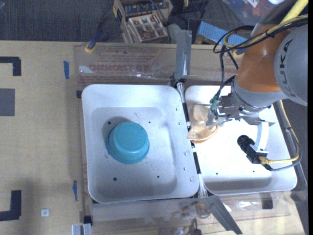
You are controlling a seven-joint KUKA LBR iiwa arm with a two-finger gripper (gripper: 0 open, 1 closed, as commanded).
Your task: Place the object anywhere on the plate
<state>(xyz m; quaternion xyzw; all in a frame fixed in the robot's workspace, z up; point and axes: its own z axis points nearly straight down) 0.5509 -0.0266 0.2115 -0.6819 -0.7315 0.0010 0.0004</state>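
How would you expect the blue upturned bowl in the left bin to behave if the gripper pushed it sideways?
The blue bowl sits upside down on its wide rim, so it would probably slide rather than tip or roll. It looks like rigid plastic, likely light. Its smooth domed sides may slip off the gripper.

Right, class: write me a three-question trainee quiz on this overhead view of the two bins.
1. True or false: the round teal upturned bowl sits in the right white bin.
2. Which bin is the grey arm's gripper over: A left white bin, B right?
3. Fill in: the tan flat object lies near the right bin's ____ wall.

Key: 1 false, it is in the left bin; 2 B; 3 left.
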